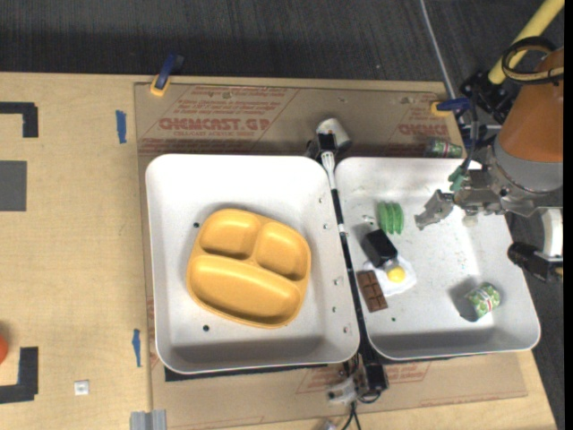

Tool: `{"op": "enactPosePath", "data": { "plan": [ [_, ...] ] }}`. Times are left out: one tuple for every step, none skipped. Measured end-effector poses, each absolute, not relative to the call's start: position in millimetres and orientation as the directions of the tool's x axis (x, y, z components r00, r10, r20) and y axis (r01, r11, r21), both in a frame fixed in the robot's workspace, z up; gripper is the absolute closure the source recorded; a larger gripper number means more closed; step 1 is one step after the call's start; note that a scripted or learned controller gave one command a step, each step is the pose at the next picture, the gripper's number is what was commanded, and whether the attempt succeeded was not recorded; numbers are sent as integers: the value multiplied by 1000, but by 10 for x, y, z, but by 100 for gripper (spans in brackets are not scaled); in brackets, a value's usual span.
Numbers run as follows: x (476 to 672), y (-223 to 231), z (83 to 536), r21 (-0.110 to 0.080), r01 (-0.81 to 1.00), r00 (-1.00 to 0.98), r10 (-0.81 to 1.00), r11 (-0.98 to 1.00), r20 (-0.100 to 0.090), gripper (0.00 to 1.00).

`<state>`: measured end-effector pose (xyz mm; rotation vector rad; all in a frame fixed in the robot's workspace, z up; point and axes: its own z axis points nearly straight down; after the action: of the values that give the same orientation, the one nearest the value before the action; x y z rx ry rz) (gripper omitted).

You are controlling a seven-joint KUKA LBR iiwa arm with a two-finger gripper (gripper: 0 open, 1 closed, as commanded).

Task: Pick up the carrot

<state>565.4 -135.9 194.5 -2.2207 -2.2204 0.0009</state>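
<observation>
1. A dark carpeted floor lies behind a pale wooden desk [72, 195]. On the desk a cardboard sheet [224, 115] carries two white bins side by side.
2. The jaws hang over the upper middle of the right bin [430, 325], at the end of the arm [537, 133] that comes in from the right. I cannot tell how far open they are, and nothing can be seen held in them.
3. Just left of the jaws lies a green ridged piece [390, 216]. Below it are a black block [380, 245], a toy egg [399, 276] and a brown bar [372, 290], all close together by the bin's left wall.
4. A green can [482, 301] sits apart, near the lower right corner.
5. The left bin [170, 240] holds a yellow tray [251, 267].
6. The carrot: the one thing of carrot colour is an orange-red blob [3, 349] at the desk's far left edge. It is cut by the frame and well apart from the jaws, so I cannot tell whether it is the carrot.
7. Handling, as a guess: a toy carrot would be light, stiff and smooth, and not fragile. The taper would let it slip toward the thin end, so the jaws should close across the thick part, square to its length.
</observation>
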Motion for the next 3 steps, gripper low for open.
{"op": "enactPosePath", "data": {
  "plan": [
    [5358,-1020,1105,21,1000,-23,1000,23,-6,0],
    [4787,-925,958,-4,971,241,971,-241,1,0],
    [5160,-57,1847,1,997,-83,997,83,0,0]
  ]
}}
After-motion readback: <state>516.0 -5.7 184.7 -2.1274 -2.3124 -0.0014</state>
